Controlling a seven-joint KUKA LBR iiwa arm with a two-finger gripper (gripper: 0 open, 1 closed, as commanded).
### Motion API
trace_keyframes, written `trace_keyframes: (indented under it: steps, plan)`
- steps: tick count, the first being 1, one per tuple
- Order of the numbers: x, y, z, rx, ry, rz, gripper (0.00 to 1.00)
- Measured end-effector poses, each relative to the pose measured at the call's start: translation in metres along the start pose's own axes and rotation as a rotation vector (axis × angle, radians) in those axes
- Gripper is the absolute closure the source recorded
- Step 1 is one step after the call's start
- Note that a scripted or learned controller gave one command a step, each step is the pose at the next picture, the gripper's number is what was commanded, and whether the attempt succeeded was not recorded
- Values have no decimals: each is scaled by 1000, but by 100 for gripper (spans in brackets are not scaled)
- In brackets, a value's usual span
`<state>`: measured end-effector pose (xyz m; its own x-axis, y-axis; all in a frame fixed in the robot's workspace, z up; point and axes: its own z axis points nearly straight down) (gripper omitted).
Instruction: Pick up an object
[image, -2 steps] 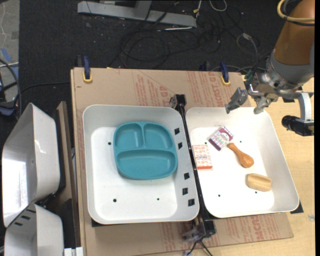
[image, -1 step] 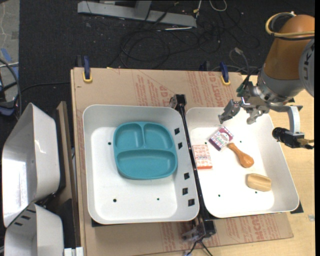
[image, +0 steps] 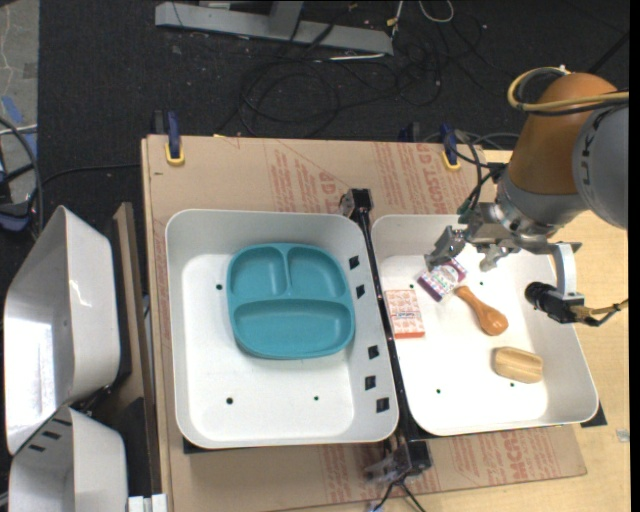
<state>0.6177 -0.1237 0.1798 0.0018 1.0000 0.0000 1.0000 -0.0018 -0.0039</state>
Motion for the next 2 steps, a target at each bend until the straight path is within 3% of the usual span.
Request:
trace_keyframes:
  steps: [1, 2]
  plan:
    - [8, -7, 56, 1, 1, -1, 0]
    - [8, -5, 43, -5, 0, 0, 100]
